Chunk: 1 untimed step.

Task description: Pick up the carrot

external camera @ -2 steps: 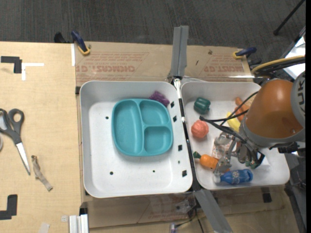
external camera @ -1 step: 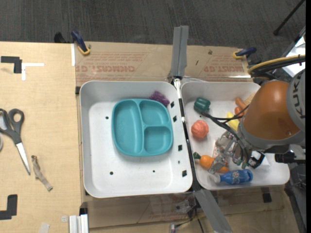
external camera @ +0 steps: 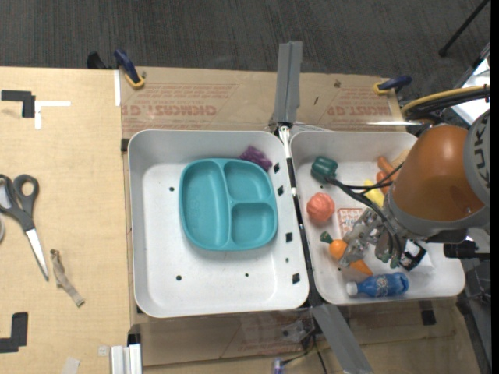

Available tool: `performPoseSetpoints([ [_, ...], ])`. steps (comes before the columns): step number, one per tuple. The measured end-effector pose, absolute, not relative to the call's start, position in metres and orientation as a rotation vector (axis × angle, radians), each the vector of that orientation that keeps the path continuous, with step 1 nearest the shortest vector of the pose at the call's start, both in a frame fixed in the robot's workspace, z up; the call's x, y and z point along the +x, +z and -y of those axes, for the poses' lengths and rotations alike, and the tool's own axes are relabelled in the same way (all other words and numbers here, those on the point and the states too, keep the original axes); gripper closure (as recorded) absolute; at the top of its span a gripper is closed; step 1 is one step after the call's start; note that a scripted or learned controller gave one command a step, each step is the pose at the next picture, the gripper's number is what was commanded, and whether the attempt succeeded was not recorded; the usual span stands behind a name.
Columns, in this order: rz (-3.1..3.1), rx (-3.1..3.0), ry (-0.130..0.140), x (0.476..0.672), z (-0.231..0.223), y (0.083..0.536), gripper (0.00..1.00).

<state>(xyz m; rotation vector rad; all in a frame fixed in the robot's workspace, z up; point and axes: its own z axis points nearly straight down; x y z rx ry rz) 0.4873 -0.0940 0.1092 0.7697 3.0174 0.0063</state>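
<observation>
The hand (external camera: 366, 244) is low inside the right bin (external camera: 437, 287), in the front part of it, below the big orange band (external camera: 437, 174) of the arm. Its metal parts and cables are mixed together in the view, so I cannot tell if it is apart or together, and no object is seen clamped in it.

The carrot (external camera: 358, 269) lies on the bin floor just under the hand, near the front wall; if they touch, I cannot tell. Just beside the hand on its left is a small orange fruit (external camera: 337, 248). In front of the carrot, along the front wall, lies a blue bottle (external camera: 380, 285) on its side. Further back on the left is a round reddish fruit, like a peach (external camera: 320, 206), and behind it a dark green toy (external camera: 323, 166) near the back left corner. Between the peach and the arm is a yellow object (external camera: 376, 198), partly hidden. At the back, next to the orange band, another orange object (external camera: 386, 167) is partly covered by the arm.

The left bin (external camera: 156, 287) holds a teal plate (external camera: 230, 204) with three compartments, lying in the middle. A small purple object (external camera: 256, 157) lies behind the plate, near the back wall.

Both bins stand on cardboard (external camera: 203, 107), which blue clamps (external camera: 129, 67) hold at the back. On the wooden desk (external camera: 70, 170), well apart at the left, lie scissors (external camera: 27, 216) with grey handles.
</observation>
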Motion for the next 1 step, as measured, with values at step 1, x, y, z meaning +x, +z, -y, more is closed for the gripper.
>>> performPoseSetpoints([
  [1, -2.99, 0.959, -0.001, 0.4789, 0.076, 0.2415, 1.0],
])
